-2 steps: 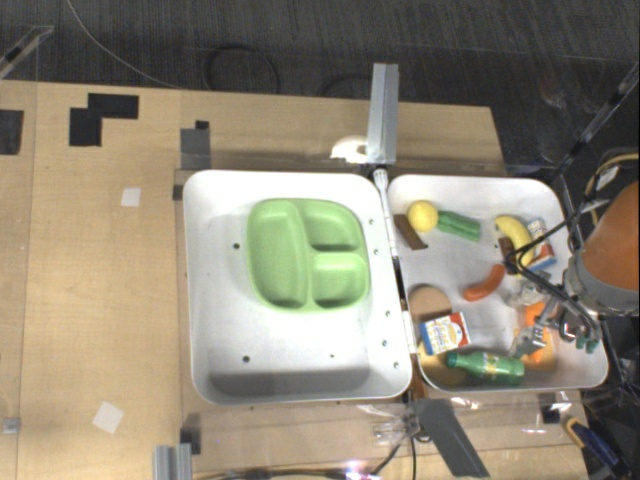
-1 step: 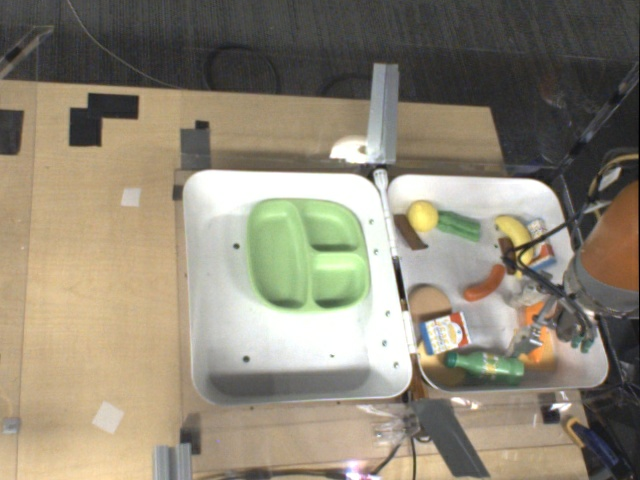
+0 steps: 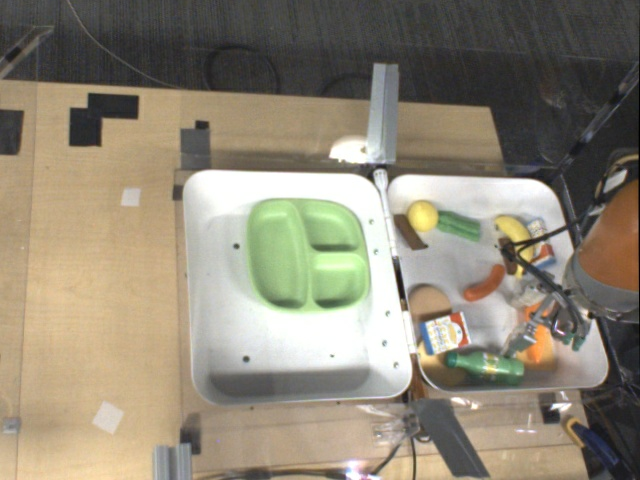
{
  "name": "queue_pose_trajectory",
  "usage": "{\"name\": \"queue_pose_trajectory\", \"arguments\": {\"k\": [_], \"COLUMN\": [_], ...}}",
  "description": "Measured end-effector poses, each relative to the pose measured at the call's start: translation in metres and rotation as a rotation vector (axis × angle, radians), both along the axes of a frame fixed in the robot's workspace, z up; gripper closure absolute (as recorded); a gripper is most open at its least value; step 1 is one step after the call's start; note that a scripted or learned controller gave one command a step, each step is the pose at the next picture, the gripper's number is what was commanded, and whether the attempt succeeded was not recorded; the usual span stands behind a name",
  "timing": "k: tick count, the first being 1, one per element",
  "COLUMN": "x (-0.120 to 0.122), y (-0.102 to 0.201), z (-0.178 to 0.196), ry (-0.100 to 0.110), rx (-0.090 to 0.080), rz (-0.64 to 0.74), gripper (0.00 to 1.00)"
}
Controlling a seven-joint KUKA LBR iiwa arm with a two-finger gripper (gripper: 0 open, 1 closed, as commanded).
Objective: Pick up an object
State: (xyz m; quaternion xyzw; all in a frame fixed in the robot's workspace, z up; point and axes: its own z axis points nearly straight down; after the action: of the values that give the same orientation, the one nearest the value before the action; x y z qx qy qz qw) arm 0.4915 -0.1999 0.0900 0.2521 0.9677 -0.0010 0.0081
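Hovered low over right bin [image 3: 480, 186] clutter beside orange object [image 3: 541, 350], seemingly lining up a grab; jaw state impossible to tell

Bright even light, soft shadows, slight blur

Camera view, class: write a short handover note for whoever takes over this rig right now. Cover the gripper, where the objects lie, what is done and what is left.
Gripper: low over the right bin's near right corner, among the clutter; whether it is open or shut cannot be told, and no object is seen held.
Objects: all in the right bin: lemon, red sausage, banana, small carton, green bottle along the near wall.
Left bin: holds a green divided tray.
Done: no pick confirmed.
Left: grasp one object and lift it clear.
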Motion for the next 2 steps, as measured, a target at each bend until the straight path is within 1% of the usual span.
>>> {"name": "queue_pose_trajectory", "arguments": {"k": [1, 2], "x": [0.0001, 0.0002], "y": [-0.0022, -0.0016], "z": [-0.0001, 0.0000], "ry": [0.000, 0.000], "rx": [0.003, 0.001], "rz": [-0.037, -0.029], "gripper": [0.00, 0.00]}}
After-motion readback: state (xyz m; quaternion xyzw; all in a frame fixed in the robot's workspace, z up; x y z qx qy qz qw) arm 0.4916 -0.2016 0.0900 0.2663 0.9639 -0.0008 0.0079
